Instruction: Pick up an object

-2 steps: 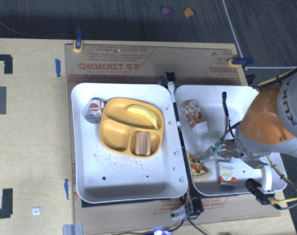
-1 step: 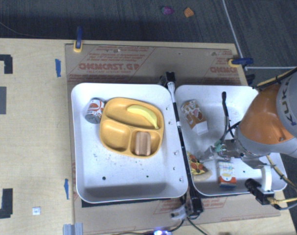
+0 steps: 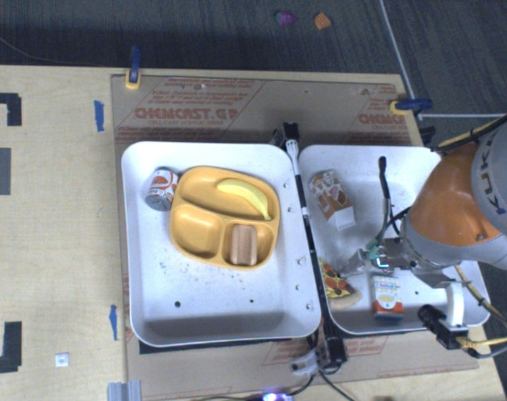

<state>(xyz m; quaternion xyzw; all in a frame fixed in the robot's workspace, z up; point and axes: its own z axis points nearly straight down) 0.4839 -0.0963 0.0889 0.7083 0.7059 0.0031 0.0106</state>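
Crowding gripper [image 3: 363,260]: pizza slice [image 3: 337,284], juice carton [image 3: 387,296]

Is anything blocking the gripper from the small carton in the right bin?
Nothing visible does. The gripper hangs over the right bin, with the small carton just below it in the view and bare bin floor between. The pizza-slice toy lies off to the side, the snack pouch farther up.

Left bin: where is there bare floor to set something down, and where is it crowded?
In the left bin, the front strip below the yellow tray is bare, as is the narrow margin along its right wall. The back left corner is crowded: a can sits against the tray, which holds a banana and a sausage.
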